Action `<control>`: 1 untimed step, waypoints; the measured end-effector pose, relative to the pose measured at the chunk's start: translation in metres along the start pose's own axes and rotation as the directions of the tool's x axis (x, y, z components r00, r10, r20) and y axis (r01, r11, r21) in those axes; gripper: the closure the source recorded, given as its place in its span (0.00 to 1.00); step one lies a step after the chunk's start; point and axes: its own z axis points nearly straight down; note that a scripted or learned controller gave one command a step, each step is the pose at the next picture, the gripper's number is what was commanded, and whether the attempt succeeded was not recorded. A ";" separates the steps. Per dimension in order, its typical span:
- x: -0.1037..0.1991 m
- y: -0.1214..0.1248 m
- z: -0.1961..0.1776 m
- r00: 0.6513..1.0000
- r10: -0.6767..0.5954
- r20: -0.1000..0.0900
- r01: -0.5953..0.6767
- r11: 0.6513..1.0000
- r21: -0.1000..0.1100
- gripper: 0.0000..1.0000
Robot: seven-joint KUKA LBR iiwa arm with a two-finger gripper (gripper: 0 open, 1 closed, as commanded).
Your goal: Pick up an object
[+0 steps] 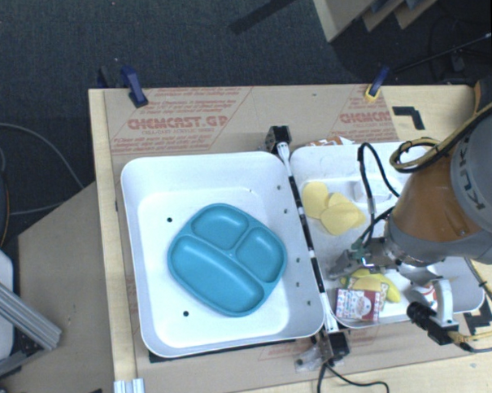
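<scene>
Camera view, looking down at a slant on the bench (186, 121): brown board with red lettering, two shallow white bins side by side.

Left bin (148, 196): holds one blue divided plate (226, 259), three compartments, lying flat near the bin's middle, turned at an angle to the bin walls.

Right bin (330, 159): partly covered by the arm. Near its upper part lie pale yellow pieces (332, 210), rounded, overlapping one another. Lower down, close to the near wall, a small packet with a red and white label (358, 305) lies flat. Just above it and touching it, a yellow object (372, 282), partly hidden under the wrist.

Arm (442, 216): comes in from the right, grey body with the orange band, bent low over the right bin. Black cable (367, 174) loops up along the arm's left side.

Gripper (353, 262): grey metal tip pointing left, down in the right bin between the pale yellow pieces and the packet, right beside the yellow object. Fingers too small and too crowded by the wrist to read; whether they are parted or closed, cannot tell. Nothing seen clearly between them.

Blue clamp (133, 85) at the board's far left corner; yellow and blue clamp (377, 83) at the far right.
</scene>
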 end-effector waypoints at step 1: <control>-0.004 0.000 0.000 1.000 0.001 0.000 -0.001 1.000 0.000 0.00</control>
